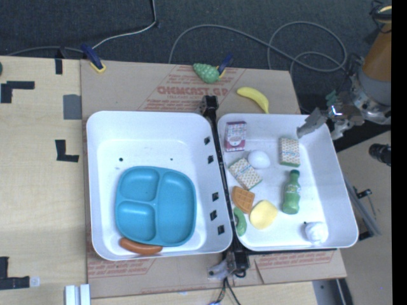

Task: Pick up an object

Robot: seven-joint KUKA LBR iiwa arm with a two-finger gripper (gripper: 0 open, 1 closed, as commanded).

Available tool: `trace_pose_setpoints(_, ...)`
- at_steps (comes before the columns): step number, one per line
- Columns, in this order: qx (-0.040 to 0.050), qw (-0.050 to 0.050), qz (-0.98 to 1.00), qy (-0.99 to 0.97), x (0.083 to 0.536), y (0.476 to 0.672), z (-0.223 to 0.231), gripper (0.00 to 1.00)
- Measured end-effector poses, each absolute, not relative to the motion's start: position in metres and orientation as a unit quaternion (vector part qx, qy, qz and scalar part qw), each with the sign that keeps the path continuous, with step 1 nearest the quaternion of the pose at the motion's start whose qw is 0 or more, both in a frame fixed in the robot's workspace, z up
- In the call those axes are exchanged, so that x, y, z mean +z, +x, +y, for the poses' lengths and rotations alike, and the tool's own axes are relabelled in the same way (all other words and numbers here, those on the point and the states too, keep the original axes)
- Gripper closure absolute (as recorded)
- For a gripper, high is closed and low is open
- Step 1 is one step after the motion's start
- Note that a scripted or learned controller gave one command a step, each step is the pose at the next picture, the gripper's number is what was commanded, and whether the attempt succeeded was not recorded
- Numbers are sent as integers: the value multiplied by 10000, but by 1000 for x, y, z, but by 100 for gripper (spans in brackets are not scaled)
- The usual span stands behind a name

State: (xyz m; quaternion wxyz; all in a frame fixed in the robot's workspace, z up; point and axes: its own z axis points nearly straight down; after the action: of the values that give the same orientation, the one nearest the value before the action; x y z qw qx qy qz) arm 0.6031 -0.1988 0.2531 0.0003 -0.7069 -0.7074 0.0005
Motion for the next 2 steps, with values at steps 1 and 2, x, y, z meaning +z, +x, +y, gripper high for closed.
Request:
trace_pose_setpoints(1,-2,3,-7077,-7065,94,542,-222,0)
trace_pose_setpoints(2,-9,-37,-7070,-7072,87,508,-201,0)
